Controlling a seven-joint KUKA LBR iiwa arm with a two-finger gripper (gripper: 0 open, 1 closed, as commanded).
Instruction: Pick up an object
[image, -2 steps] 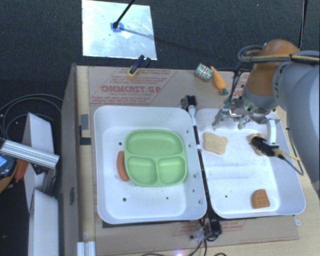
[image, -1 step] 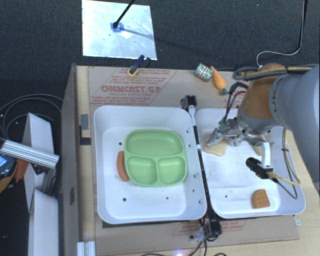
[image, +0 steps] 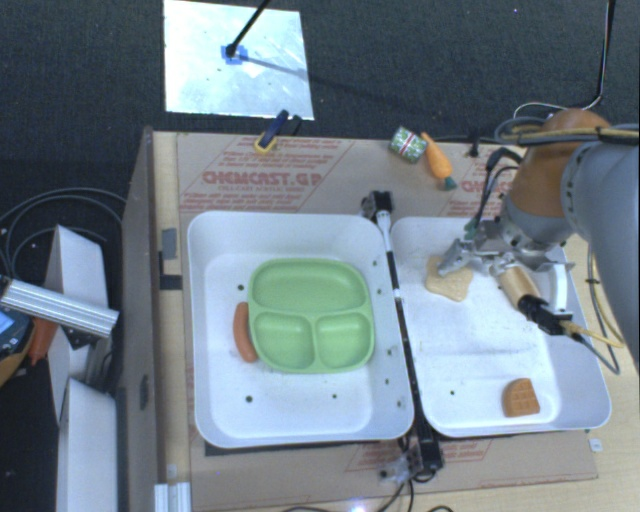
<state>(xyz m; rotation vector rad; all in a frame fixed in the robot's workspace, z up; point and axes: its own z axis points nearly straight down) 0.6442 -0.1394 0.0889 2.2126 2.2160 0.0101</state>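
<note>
Tool (image: 458, 258) is low in the right bin (image: 480, 420), upper middle of frame, tips at the near edge of a tan bread-like piece (image: 450, 283); can't tell its state. Likely lining up on that piece; a waffle-like piece (image: 520, 397) sits lower right, so two items there. Left bin (image: 215, 400) has one green divided plate (image: 310, 315) with one sausage (image: 242, 332) touching its left rim.
</note>
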